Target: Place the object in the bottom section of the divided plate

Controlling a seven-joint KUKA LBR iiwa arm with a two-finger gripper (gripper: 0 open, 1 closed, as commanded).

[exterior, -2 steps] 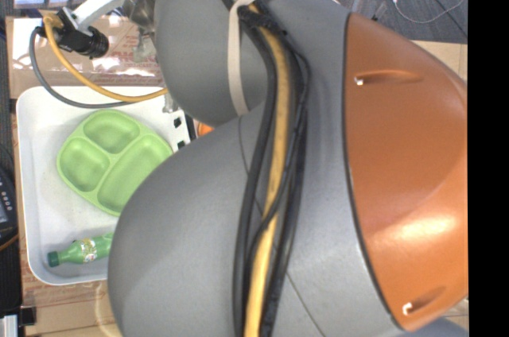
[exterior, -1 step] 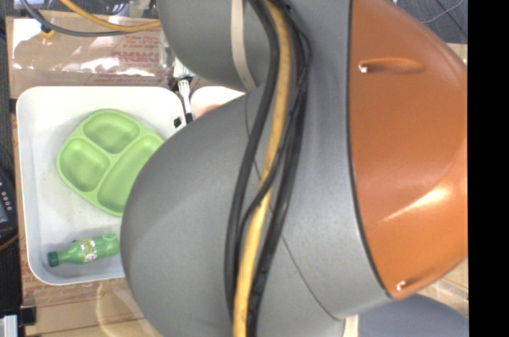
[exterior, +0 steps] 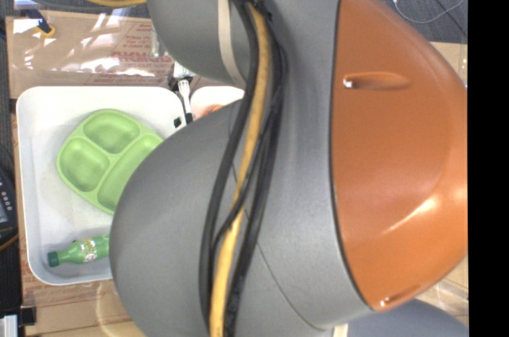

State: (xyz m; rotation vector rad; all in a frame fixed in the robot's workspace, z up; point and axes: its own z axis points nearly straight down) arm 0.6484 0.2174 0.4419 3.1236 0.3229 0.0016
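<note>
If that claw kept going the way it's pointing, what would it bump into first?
Hard to say, because the arm covers most of it. A small dark part at the white bin corner may be the gripper. Heading down, it would probably meet the bin's rim, beside the green plate.

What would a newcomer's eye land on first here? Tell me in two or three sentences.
First, the arm: its grey links and orange band loom close to the camera, covering the view's middle and right. Next, the green divided plate in the left white bin, partly hidden by the arm. Last, a green bottle lying on its side near that bin's lower edge.
</note>
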